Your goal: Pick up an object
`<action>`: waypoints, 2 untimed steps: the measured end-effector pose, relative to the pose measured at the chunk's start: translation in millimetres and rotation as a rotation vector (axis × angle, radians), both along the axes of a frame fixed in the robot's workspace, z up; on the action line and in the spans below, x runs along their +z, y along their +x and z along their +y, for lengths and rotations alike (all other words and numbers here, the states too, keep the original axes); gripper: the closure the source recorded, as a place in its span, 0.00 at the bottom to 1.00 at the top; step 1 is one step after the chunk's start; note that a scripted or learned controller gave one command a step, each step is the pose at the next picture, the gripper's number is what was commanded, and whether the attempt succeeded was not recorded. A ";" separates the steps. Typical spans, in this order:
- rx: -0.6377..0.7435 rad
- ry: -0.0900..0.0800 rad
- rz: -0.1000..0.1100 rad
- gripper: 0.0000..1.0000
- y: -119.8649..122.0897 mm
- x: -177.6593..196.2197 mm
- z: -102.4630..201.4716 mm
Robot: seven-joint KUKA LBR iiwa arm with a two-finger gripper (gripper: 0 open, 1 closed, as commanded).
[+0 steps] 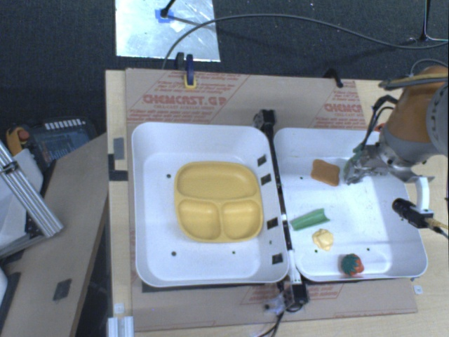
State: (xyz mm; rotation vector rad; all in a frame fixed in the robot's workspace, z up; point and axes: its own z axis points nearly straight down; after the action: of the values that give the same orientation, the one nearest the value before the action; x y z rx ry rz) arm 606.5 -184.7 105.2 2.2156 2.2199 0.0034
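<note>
Approach step: gripper (353,168), finger state unreadable, hangs just beside the brown block (325,172) in the right bin (403,255); next, closing on it.

Arm: grey with orange band, reaching in from the right, bent low.
Pincer (353,172): pointing left and down, tips blurred.

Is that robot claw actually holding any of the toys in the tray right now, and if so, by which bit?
Nothing is visibly held. The gripper hovers in the right bin, just right of the orange-brown piece, with no object seen between its fingers.
</note>
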 end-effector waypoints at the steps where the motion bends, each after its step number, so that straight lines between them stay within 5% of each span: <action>1: -0.002 0.000 -0.001 1.00 -5.0 49.9 -6.7; 2: 0.003 0.000 -0.001 1.00 0.0 95.3 -3.2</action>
State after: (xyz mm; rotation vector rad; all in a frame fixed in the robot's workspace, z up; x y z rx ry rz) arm 606.5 -187.9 200.4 2.2121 2.2222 0.0052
